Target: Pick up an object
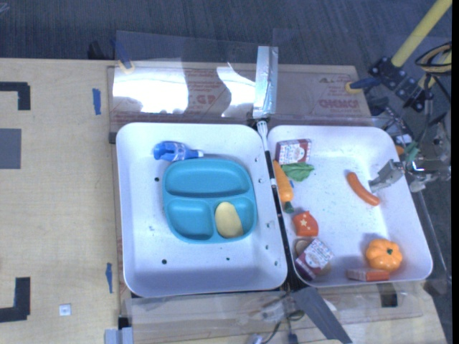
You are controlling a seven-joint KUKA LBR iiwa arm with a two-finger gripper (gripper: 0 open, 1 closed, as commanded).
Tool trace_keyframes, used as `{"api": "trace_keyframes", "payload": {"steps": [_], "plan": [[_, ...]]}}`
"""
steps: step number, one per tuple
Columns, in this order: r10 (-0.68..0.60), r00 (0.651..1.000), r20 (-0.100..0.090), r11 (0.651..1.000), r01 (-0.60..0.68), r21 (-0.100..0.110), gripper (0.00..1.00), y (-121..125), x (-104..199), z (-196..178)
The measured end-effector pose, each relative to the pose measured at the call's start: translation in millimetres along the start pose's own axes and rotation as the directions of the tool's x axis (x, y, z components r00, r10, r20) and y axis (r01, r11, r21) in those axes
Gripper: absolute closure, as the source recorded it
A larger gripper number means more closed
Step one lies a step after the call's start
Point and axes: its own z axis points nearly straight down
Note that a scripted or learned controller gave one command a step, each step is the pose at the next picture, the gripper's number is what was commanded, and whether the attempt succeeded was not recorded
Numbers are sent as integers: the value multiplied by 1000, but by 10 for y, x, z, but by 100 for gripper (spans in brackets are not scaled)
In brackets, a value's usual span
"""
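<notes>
**While the gripper (381, 178) hangs over the right bin (337, 136), a red sausage (363, 188) lies just beside it**

Where the grey metal end of the arm reaches in from the right edge, its tip sits low over the right bin's far right side, just beside the upper end of the red sausage. Whether the tip is spread or pressed together cannot be told, and nothing can be seen pinched in it.

The sausage is a short, smooth, orange-red rod with rounded ends, lying at a slant on the white floor, apart from the other things. An orange pumpkin (383, 254) sits nearer the front right corner, with a small red piece (367, 274) just before it. Along the left side lie a red-and-white packet (293, 151), a green leaf (297, 170), a carrot (284, 187), a red tomato-like piece (305, 223) and a second packet (314, 256).

The left bin (136, 213) holds a blue divided tray (204, 181) with a yellow lump (229, 219) in its front right compartment, and a blue toy (171, 150) behind the tray.
</notes>
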Motion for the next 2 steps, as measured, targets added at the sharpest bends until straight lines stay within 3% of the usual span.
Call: {"api": "trace_keyframes", "payload": {"steps": [1,2], "plan": [[48,999,0,999,-48,4,0,590,-432,947],[-63,998,2,998,63,-5,0,424,-339,577]]}}
